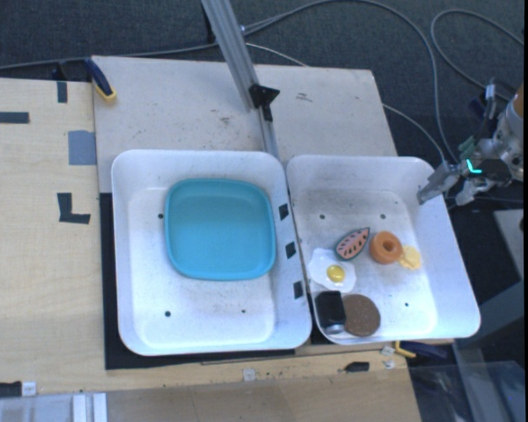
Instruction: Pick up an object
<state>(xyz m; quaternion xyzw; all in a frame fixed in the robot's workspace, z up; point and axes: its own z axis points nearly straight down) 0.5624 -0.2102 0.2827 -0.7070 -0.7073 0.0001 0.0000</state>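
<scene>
The gripper point(449, 187) hangs over the upper right rim of the right bin point(440, 236), up near the bin's far corner, and its two dark fingers point(433, 189) stand somewhat apart with nothing between them. A small teal light glows just behind them on the wrist. The things it could pick up lie lower in that same bin, well apart from the gripper: a slice-shaped piece point(353, 243) with reddish and green colouring, an orange ring point(386, 248) like a doughnut just to its right, and a small yellow piece point(410, 258) touching the ring's right side. Below the slice sits a white fried-egg shape point(333, 272) with a yellow yolk, and under that, close to the bin's near wall, a black block point(330, 309) lies just beside a brown round disc point(361, 315). The left bin point(128, 236) holds a square teal plate point(220, 229), lying flat toward its upper middle. A grey metal bar point(238, 47) slants down from the top toward the seam between the two bins.
</scene>
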